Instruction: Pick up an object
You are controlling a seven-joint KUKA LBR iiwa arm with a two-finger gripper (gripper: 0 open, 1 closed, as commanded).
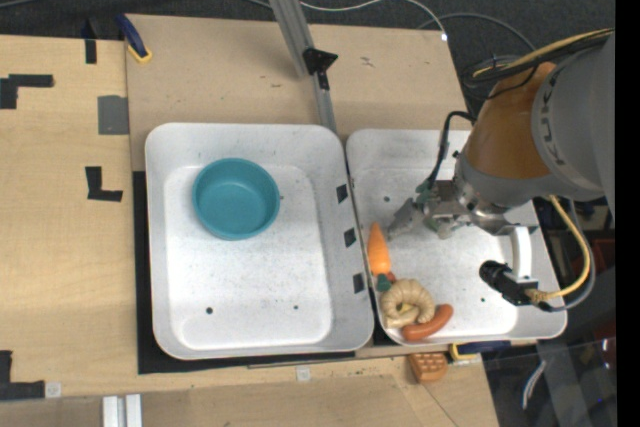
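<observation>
In the right bin (400, 155), the gripper (418, 213) hangs over bare white floor near the middle, with the arm (520, 140) entering from the right edge. Fingers appear spread, nothing between them; one dark finger (402, 218) slants down-left toward the bin's left wall.

Nearest candidate: the carrot (377, 250), orange, lying against the left wall, just below and left of the fingertips, apart from them. Its long axis runs roughly top to bottom in the view, parallel to the wall.

Further down in the near-left corner: a beige coiled pastry (405, 300) and a red sausage (432, 321), touching each other; the carrot's lower end sits just beside the pastry.

Left bin (165, 215) holds a teal bowl (236, 198), well apart from the gripper.

Judgement: the coming move turns on a short shift down-left, fingers straddling the carrot across its narrow width. The wall leaves little clearance on that side.
</observation>
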